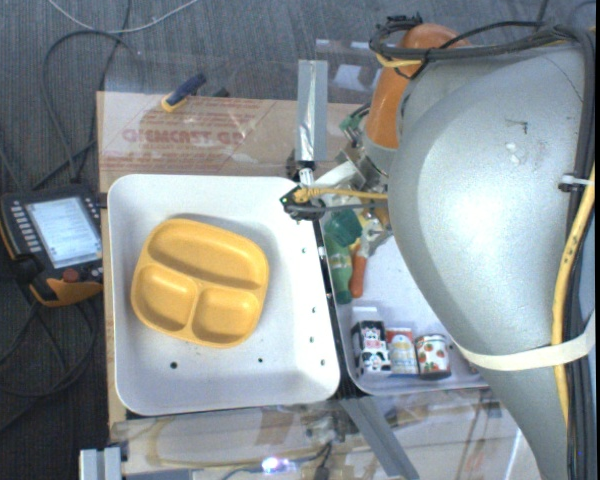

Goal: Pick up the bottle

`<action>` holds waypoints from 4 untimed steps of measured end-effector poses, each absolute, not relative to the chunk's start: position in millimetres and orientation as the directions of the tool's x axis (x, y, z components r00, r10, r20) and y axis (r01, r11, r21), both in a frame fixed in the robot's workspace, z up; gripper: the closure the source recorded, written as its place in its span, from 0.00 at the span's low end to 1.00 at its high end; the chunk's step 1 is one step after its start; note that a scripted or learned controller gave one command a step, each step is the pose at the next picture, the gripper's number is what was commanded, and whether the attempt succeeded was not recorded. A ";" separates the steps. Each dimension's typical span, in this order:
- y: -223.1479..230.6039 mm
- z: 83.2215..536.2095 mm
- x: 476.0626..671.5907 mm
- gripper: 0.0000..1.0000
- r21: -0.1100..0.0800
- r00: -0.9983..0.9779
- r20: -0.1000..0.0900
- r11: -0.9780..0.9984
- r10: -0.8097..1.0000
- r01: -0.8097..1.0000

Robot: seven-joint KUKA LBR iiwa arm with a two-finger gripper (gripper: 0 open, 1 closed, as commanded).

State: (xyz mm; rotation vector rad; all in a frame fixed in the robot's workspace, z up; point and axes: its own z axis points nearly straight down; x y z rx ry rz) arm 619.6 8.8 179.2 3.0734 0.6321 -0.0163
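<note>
The hand [310, 196] hangs over the bins' shared edge; green bottle [340, 233] just beside; finger state unclear.

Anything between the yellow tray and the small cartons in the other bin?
Camera view: only bare bin floor and the two bins' adjoining walls lie between the tray and the cartons.

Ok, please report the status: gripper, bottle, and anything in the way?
Gripper low at the right bin's upper left corner. Green bottle lying just below it, not gripped. Orange carrot beside the bottle; three small cartons further down.
</note>
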 end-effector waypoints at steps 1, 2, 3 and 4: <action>49.7 178.7 642.1 1.00 0.000 0.978 -0.009 -0.978 0.210 0.210; 48.8 182.8 641.5 1.00 0.000 0.977 -0.018 -0.978 0.211 0.211; 47.7 186.7 640.9 1.00 0.001 0.977 -0.027 -0.977 0.212 0.212; 46.2 190.5 640.3 1.00 0.001 0.977 -0.037 -0.977 0.212 0.212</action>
